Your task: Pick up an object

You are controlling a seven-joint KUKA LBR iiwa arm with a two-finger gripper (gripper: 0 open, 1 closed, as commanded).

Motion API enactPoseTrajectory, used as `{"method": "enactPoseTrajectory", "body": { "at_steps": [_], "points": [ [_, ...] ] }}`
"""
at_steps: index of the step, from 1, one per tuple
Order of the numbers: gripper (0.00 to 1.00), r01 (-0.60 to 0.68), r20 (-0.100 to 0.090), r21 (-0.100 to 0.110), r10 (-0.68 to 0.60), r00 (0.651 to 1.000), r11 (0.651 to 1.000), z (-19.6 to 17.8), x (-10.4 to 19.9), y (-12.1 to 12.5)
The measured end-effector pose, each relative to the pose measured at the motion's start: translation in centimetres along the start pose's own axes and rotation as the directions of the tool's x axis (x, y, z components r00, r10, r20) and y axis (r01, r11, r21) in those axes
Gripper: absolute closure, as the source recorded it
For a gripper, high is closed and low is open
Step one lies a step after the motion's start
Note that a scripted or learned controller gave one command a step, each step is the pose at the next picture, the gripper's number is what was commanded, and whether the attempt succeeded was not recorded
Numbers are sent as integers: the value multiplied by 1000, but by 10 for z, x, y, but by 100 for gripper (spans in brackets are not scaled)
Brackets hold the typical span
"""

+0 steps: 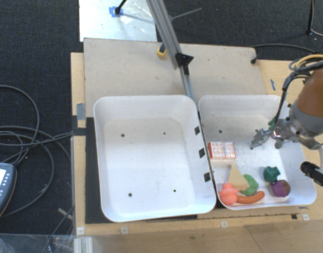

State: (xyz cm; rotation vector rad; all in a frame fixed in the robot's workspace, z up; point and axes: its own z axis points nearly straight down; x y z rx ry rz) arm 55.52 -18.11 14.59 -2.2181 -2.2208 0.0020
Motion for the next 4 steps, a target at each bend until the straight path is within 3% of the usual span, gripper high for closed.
{"method": "enactPoseTrajectory", "body": {
  "at_steps": [1, 2, 4],
  "points": [
    [0, 0, 0, 0, 0, 1000, 1000, 52, 0, 0],
    [100, 0, 2, -6, 0, 1000, 1000, 38, -1, 2],
    [100, 5, 4, -11, -5, 1000, 1000, -69, 3, 2]
  ]
}}
